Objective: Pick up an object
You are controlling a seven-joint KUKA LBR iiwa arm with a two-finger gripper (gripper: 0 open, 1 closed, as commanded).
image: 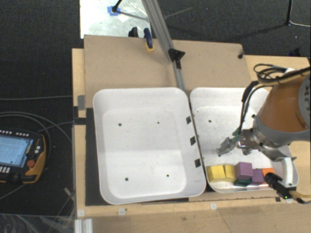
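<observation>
Bench: brown board (126,64) on dark carpet, bearing two white bins.
Left bin (146,144): beside the right bin, walls touching.
Right bin (214,110): the landmark; blocks crowd its near edge.
Yellow block (219,173): leftmost in the right bin's near row, likely easiest to reach.
Purple block (244,169): right of it.
Gripper (226,146): above the right bin's middle, just beyond the yellow block; fingers' spread cannot be told, nothing seen held.

Wooden bench (126,62) on dark carpet (39,42). Bright reflective patch (104,8) on floor at top. Grey pole (158,23) slanting over bench. Pendant (19,154) with lit blue screen at left, cables (48,125) beside it.
</observation>
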